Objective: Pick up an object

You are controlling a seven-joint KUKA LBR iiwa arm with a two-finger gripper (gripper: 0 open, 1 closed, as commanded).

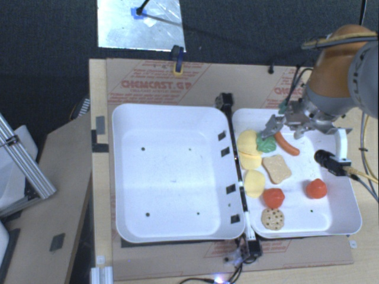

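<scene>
While the grey two-finger gripper (283, 126) hangs over the far part of the right-hand shallow white bin (343, 218), a small green leafy toy piece (266, 145) lies just beneath and left of its fingertips (274, 126). Touching or apart: cannot tell. Finger spread also cannot be judged; metal parts blur together. Orange carrot-shaped toy (288, 145) just below the fingers, beside the green piece. Yellow rounded toy (249, 142) further left. Tan bread-slice toy (276, 168) nearer the camera, then a red tomato-like toy (273, 197) and a round speckled cookie (272, 219). Left-hand white bin (172, 170) well apart.
</scene>
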